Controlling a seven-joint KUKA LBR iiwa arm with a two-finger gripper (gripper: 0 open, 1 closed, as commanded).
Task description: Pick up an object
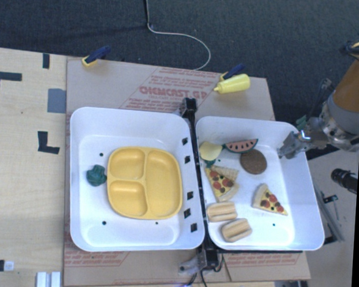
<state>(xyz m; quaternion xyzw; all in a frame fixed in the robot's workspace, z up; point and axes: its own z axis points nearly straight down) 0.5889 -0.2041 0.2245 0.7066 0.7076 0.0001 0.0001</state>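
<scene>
The right bin (304, 197) holds toy food: a watermelon slice (241, 145), a brown round cookie (253, 162), a pale yellow-green round piece (210, 151), two pizza slices (223, 181) (268, 200) and two bread rolls (221, 211) (235, 229). My gripper (289, 146) hangs over the right bin's upper right edge, right of the cookie and apart from every object. Nothing shows between its fingers.
The left bin (83, 164) holds a yellow divided plate (145, 182) and a small green toy (95, 175) at its left. Yellow and blue clamps (233, 83) (95, 56) sit at the cardboard's back edge. A white cable (175, 34) runs across the dark floor behind.
</scene>
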